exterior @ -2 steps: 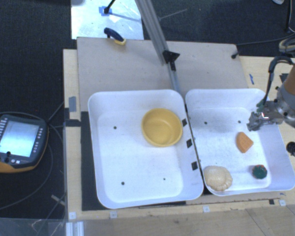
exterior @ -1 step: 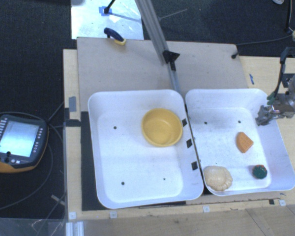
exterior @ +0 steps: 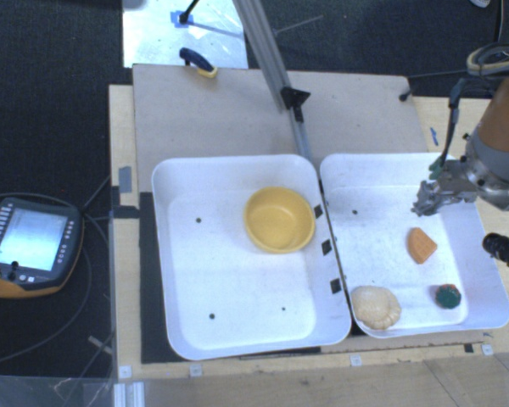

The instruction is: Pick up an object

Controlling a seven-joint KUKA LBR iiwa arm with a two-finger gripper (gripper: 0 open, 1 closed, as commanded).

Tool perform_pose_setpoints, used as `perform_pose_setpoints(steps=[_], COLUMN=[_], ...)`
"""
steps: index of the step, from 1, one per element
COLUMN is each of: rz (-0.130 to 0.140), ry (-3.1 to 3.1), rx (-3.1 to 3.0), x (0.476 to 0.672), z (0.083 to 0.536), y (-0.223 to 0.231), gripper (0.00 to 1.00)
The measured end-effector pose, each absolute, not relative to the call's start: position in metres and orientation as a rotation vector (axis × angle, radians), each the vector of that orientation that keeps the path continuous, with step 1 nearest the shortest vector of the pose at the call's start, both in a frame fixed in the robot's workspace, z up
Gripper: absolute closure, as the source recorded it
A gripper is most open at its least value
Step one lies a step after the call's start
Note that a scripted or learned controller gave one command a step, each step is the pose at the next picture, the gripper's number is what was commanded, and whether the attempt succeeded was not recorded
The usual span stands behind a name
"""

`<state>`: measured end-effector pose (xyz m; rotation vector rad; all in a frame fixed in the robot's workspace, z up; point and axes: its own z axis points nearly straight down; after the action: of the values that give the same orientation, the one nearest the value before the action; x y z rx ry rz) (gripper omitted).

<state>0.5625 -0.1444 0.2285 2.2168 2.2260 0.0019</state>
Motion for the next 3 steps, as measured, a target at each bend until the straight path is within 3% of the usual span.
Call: perform_pose_setpoints(steps=[3], rz=[0.002], ry=[2.227], rx=[2.217], x=[0.600], z=[0.210], y=[0.012], gripper=[1.00])
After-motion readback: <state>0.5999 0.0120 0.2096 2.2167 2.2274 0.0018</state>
